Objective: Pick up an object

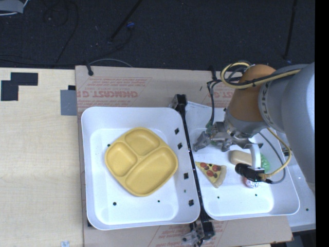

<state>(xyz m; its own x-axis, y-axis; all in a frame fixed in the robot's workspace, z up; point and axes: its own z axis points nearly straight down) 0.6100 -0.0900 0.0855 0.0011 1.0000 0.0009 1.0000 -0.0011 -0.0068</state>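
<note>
A toy pizza slice (212, 172) lies flat near the left wall of the right bin (241, 207). A beige, bread-like piece (240, 157) lies to its right, and a green item (264, 162) shows just beyond that. A small red and white object (252, 182) sits below the beige piece. My gripper (213, 139) hangs low over the right bin's back left area, just above the pizza slice and left of the beige piece. The arm's orange band (249, 99) and grey body cover the bin's far right corner.
The left bin (97, 189) holds a yellow divided plate (142, 161). A black divider (187, 153) runs between the two bins. Yellow and black cables loop around the wrist and trail over the right bin's objects.
</note>
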